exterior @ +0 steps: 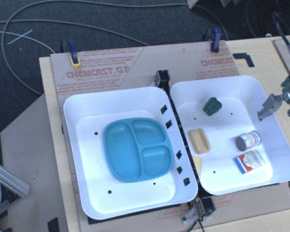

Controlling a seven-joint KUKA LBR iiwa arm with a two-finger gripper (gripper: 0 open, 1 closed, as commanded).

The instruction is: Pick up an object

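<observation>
Gripper (pixel 281 102) sits at the far right of the view, just off the right rim of the right bin (pixel 268 92), over the bench (pixel 285 59). We see grey metal parts, one prong poking left over the bin's rim, but we cannot tell whether it is open or closed. Nothing shows in its grasp.

Right bin, nearest items first. We see a small jar (pixel 248 140) with a grey lid lying on its side, right of centre. Just below it a small box (pixel 250 161), white and red with a blue end, lies flat; the two are near each other but apart. A dark green block (pixel 212 105) sits in the upper middle, well apart from the jar. A tan sponge-like block (pixel 199 141) lies near the left wall, below and left of the green one. A thin yellow strip (pixel 197 165) shows at the left wall just under it; we cannot tell what it is.

Left bin (pixel 80 147) touches the right bin along the middle seam. In it a blue divided plate (pixel 138 149) with three compartments lies flat, roughly centred.

Both bins rest on a brown cardboard sheet (pixel 107 65) with red print. Two blue clamps (pixel 74 52) hold its top edge, one above each bin.
</observation>
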